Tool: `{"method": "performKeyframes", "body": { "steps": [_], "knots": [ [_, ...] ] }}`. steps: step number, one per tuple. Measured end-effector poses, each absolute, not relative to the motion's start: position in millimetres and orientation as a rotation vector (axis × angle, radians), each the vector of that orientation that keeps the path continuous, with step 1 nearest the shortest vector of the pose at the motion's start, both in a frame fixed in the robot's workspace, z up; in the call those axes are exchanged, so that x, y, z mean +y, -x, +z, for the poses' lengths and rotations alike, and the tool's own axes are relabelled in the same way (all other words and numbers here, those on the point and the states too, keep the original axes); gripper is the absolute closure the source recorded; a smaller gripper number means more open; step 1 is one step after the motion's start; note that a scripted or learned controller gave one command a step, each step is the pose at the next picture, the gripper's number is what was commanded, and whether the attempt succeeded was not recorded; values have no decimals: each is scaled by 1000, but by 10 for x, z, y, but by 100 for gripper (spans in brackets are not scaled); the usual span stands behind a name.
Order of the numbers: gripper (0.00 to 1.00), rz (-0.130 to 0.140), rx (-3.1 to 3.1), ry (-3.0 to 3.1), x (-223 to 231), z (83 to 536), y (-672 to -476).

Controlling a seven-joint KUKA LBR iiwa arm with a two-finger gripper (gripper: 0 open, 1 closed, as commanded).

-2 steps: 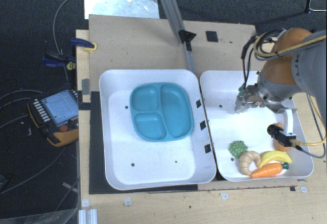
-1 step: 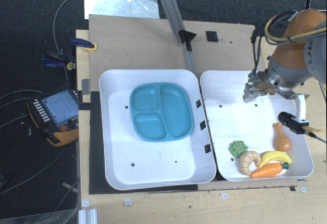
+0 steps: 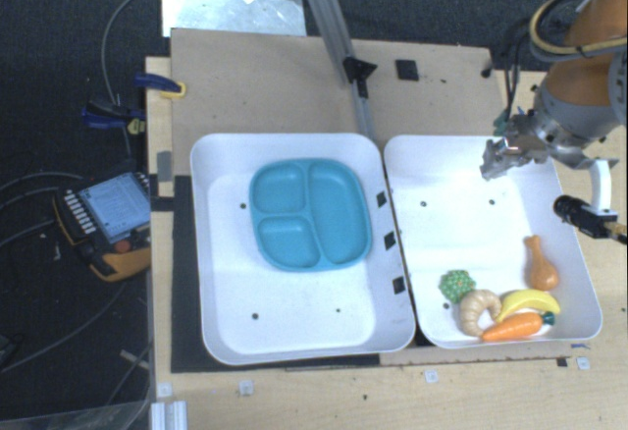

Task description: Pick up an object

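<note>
The gripper [image 3: 498, 159] hangs over the right bin [image 3: 432, 212]; whether it is open I cannot tell. The carrot [image 3: 512, 326] and banana [image 3: 531, 301] lie well below it.

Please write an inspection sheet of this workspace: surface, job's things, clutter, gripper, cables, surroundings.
Surface: brown bench with left bin and right bin side by side.
Job's things: broccoli, croissant, banana, carrot, drumstick, clustered in the right bin's near right corner.
Clutter: blue divided plate in the left bin.
Gripper: gripper above the right bin's far right part, away from the food.
Cables: black cables on the floor.
Surroundings: clamps at the bench's left edge; handheld device on the floor.
</note>
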State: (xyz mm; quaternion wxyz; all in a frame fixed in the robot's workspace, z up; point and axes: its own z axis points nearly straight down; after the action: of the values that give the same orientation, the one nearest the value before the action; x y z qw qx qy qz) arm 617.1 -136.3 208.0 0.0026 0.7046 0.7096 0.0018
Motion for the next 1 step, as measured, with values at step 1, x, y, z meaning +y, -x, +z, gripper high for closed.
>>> {"method": "performKeyframes", "body": {
  "steps": [1],
  "knots": [
    [100, 5, 2230, -2211, -883, 2204, -6197]
  ]
}}
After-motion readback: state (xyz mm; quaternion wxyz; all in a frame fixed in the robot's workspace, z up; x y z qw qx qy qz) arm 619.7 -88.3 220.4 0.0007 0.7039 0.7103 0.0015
